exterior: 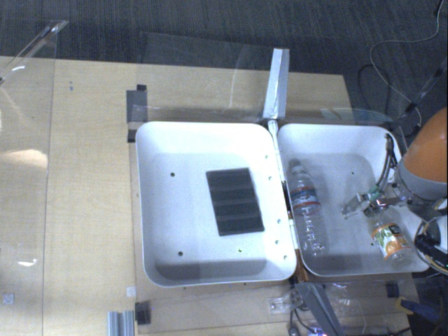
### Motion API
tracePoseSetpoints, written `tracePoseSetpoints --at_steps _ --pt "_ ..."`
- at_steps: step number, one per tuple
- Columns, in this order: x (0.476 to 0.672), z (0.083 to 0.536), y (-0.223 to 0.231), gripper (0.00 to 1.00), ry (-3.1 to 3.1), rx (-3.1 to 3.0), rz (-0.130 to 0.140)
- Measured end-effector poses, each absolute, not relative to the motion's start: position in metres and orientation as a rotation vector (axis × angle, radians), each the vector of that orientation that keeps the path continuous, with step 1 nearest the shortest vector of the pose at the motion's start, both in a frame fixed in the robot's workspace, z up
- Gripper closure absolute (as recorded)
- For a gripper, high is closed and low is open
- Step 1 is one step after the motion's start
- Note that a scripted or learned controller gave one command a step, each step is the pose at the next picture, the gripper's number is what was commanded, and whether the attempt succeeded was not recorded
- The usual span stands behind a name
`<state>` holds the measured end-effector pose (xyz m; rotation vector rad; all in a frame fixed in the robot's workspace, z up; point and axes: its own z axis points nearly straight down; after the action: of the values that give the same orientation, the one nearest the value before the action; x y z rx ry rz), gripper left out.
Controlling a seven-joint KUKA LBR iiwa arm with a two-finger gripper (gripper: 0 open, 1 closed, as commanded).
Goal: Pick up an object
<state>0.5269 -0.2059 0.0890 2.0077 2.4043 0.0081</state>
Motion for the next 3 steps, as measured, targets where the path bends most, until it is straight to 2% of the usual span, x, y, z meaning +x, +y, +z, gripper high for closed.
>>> tracePoseSetpoints --at_steps 1,2,3 --pt "0.567 0.089 -0.205 0.00 2.417 1.989 0.009" --pt "0.649 0.087 -0.204 0.00 2.298 2.132 0.006" --pt "0.573 0.088 -0.206 0.00 2.358 2.063 0.007"
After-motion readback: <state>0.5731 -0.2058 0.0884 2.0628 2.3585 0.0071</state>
